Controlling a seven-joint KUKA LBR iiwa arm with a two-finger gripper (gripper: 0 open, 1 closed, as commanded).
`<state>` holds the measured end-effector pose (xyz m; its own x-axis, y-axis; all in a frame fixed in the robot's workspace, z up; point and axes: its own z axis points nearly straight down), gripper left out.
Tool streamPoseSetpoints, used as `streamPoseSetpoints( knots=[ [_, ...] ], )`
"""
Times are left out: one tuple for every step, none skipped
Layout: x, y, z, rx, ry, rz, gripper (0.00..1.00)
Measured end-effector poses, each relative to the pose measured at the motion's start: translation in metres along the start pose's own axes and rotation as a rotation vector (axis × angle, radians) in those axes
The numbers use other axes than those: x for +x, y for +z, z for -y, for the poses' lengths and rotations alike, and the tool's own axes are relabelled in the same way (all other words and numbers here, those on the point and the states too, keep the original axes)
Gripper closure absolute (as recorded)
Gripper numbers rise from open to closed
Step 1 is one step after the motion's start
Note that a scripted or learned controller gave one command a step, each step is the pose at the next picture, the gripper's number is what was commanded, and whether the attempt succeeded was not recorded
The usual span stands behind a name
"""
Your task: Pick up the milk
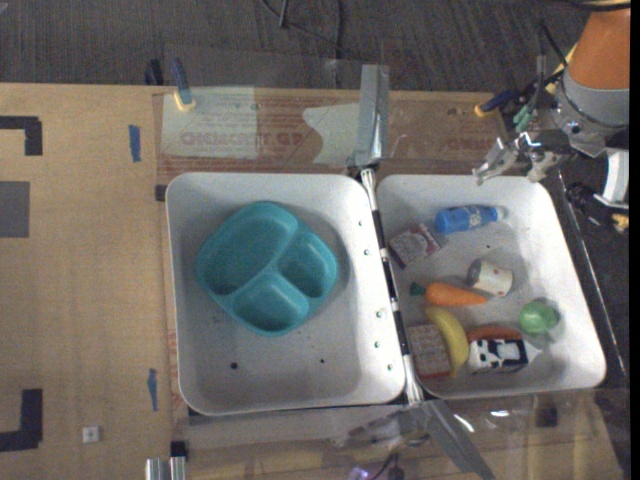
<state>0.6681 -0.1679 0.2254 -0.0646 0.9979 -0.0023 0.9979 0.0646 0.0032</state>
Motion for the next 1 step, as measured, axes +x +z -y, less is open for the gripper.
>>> streamPoseSetpoints(
  knots=[
    [0.0685, 0.0876, 0.0055, 0.003, -0.164, -0.003, 0.0]
  ],
)
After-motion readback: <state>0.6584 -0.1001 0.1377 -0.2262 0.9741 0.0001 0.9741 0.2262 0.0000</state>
